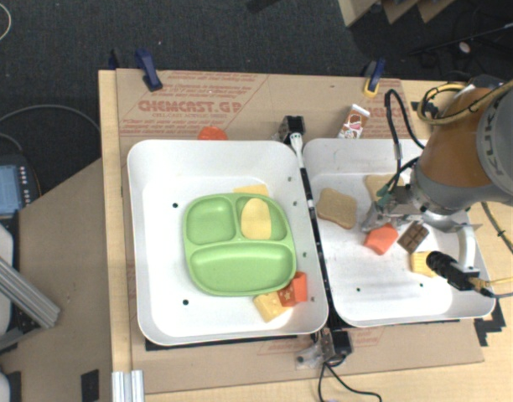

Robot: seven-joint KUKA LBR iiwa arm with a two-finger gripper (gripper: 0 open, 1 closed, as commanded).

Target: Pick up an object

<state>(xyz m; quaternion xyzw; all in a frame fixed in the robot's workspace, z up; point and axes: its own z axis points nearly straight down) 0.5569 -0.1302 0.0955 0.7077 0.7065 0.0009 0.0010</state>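
Starting nearest, the orange block lies in the right bin, small, stiff, probably light; best pinched across its flat sides. Just above it hovers the pincer, close beside or touching it, and whether it's apart or together I cannot tell. Farther left, tan bread lies.

Right bin: I see open floor along its front. An orange block, brown piece and tan slice crowd the middle. Left bin: the green tray fills the centre; margins stay passable.
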